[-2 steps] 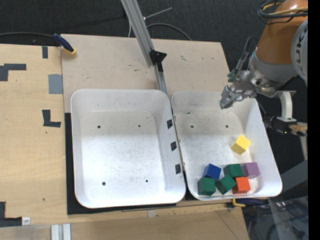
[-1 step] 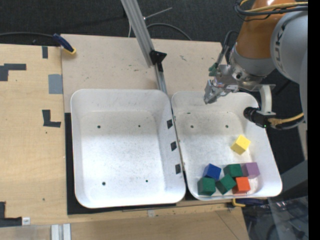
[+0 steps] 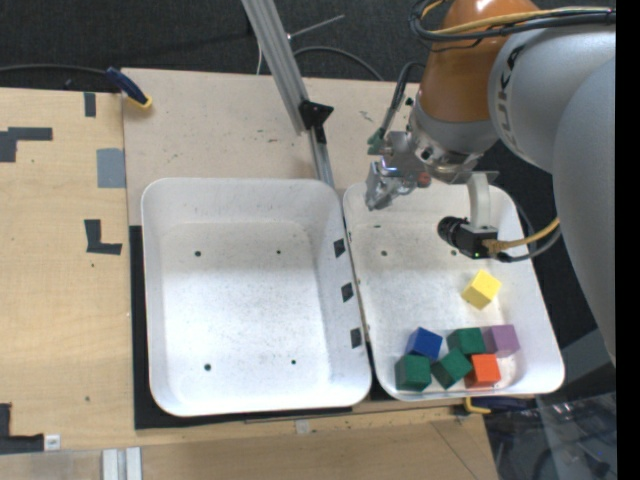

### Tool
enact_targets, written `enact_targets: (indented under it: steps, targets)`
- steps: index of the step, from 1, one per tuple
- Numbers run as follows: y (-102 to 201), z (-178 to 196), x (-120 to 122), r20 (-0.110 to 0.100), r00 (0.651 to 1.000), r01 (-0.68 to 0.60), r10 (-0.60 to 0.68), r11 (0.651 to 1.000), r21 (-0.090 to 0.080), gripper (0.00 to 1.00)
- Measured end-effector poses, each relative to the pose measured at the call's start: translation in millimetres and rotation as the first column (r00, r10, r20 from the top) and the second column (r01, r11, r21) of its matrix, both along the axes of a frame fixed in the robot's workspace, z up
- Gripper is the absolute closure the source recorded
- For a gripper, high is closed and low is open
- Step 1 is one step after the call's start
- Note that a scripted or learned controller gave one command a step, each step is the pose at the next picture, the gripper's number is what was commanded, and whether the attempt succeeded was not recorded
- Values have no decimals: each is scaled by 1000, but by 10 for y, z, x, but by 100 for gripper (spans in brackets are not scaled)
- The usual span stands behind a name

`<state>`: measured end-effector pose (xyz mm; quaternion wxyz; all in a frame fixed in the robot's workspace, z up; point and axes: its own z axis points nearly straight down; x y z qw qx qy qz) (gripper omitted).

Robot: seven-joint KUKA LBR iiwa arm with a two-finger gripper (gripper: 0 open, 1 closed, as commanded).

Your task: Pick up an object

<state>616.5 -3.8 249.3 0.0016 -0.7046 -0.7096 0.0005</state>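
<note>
Camera view — arm [image 3: 520, 78] overhangs right bin [image 3: 400, 258], jaws too blurred to read.

Grey arm [image 3: 560, 78] running off frame at right and top. Metal pincer [image 3: 381, 194] too blurred for finger detail. Purple cube [image 3: 503, 339] partly hiding behind orange cube [image 3: 485, 369]. Wooden bench [image 3: 60, 268] being cut off at left edge.

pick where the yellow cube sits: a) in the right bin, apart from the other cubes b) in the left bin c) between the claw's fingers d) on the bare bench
a: the yellow cube lies alone on the right bin's floor, above the cluster of cubes along the bin's near edge, with the claw up at the bin's far rim.
</note>
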Motion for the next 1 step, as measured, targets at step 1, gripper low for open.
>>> enact_targets:
  steps: [1]
  targets:
    - [475,36,125,3,1000,0,0,1000,0,100]
